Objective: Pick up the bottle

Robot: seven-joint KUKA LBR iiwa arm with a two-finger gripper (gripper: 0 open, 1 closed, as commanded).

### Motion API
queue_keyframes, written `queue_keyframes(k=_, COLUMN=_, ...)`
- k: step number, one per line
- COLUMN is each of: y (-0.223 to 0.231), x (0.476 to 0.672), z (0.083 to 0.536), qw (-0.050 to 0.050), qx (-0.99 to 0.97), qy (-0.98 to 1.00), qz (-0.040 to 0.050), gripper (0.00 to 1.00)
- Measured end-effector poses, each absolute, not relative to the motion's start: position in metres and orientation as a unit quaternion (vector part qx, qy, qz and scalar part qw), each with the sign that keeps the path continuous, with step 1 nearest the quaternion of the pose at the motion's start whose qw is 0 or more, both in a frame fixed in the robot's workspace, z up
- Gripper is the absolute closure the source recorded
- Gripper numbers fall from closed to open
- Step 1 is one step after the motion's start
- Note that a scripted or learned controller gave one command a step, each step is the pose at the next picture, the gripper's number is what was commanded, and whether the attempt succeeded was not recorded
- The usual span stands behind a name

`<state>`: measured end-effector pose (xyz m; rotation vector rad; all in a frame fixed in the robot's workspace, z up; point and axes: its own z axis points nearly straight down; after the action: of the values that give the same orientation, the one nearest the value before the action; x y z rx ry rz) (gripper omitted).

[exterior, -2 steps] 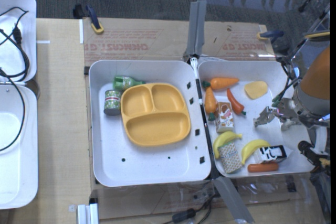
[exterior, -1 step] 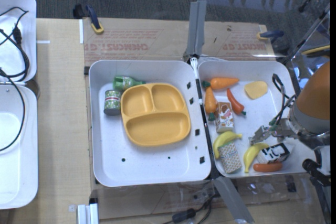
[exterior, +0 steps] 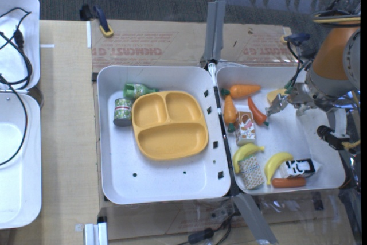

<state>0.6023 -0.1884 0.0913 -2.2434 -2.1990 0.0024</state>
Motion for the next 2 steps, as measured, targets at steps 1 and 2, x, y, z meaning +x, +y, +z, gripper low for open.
queue_keyframes(k=1, y=-0.1708, x=0.5396, z=0.0912, qw=0.0, qx=-0.65, qy=-0.76, qz=0.0005, gripper=0.0)
queue_keyframes(k=2, y=-0.1709, x=0.5396, z=0.0913, qw=0.0, qx=-0.65, qy=-0.76, qz=0.0005, gripper=0.0)
